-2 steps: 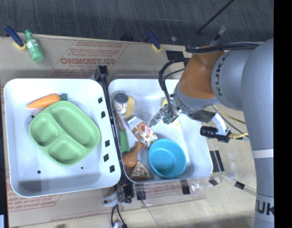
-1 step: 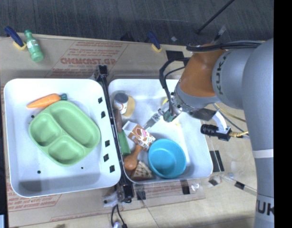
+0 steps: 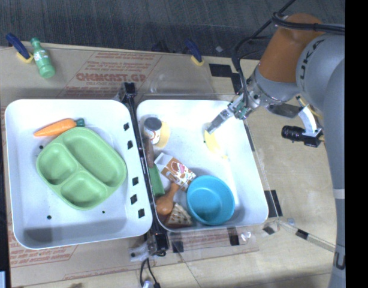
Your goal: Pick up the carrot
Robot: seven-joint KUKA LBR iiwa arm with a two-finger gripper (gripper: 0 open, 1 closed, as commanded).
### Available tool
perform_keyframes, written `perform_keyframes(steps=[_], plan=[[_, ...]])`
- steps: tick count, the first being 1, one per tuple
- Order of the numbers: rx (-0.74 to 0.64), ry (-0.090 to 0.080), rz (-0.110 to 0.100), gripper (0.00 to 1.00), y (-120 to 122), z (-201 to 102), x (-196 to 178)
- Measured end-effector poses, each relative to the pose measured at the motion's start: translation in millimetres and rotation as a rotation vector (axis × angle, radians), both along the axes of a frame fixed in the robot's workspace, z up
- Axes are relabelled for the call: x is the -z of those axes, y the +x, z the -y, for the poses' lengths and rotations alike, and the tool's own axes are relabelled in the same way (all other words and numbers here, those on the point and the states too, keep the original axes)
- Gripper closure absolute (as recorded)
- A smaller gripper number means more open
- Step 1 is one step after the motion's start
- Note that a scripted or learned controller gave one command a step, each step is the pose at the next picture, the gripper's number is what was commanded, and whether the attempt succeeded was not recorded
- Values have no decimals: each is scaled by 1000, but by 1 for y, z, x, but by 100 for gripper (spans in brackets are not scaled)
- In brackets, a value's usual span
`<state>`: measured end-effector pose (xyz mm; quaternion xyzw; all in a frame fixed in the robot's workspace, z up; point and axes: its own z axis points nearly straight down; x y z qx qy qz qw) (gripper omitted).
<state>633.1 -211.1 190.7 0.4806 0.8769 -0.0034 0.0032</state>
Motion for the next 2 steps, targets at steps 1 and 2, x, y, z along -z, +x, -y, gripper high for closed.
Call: perform_keyframes(steps=[1, 2], plan=[[-28, 9, -11, 0, -27, -76, 101], [-24, 3, 6, 0, 5, -52, -27]])
